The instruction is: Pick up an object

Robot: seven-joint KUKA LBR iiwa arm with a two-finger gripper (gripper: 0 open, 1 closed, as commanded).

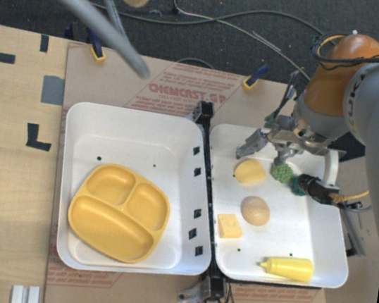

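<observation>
The gripper (267,147) is seen spread apart, clamped on nothing, above the right bin's (326,236) far edge, beside a yellow lemon (250,172) and broccoli (282,173).

In the right white bin (319,235), the bare floor toward 3 o'clock lies open; the pale yellow lump (250,172) and green broccoli-like piece (283,173) crowd 12 o'clock.

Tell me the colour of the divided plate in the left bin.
Yellow; the divided plate shows plainly in the camera view.
</observation>
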